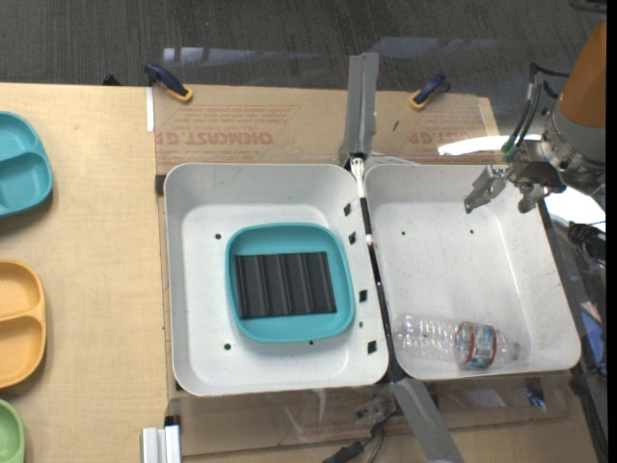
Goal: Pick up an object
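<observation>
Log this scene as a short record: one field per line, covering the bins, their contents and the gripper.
left bin: holds a teal tray with a dark ribbed insert
right bin: holds a clear plastic bottle, lying on its side near the front wall
gripper: over the right bin's far right corner, fingers apart, nothing between them
bottle and gripper: well apart

Teal tray (289, 331) — dark ribbed insert; clear bottle (453, 340) (red label); white bins (193, 287).
</observation>
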Robot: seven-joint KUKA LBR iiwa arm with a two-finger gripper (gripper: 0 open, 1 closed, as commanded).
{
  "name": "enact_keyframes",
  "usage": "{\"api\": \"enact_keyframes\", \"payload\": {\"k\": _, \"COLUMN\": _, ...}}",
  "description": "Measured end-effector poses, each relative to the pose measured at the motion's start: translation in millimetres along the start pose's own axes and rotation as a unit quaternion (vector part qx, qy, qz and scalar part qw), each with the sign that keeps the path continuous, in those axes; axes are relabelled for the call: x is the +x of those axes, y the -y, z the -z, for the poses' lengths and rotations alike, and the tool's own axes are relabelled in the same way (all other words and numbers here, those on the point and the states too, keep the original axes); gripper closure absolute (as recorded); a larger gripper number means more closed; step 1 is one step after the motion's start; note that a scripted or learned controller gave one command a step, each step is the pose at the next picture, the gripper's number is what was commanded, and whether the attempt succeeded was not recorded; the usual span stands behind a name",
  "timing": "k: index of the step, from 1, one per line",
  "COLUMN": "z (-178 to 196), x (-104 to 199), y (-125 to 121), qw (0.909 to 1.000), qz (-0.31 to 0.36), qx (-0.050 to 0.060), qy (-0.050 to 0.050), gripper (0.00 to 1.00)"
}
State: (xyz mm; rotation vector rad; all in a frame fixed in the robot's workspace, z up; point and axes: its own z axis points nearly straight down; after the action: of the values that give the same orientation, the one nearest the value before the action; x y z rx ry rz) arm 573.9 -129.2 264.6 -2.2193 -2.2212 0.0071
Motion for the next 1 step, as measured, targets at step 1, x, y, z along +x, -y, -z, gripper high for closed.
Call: {"api": "enact_keyframes", "payload": {"k": 1, "z": -75.3, "x": -32.0, "y": 70.1, "qw": 0.9999, "qz": -0.013, "qx": 0.000, "qy": -0.001, "gripper": 0.00}}
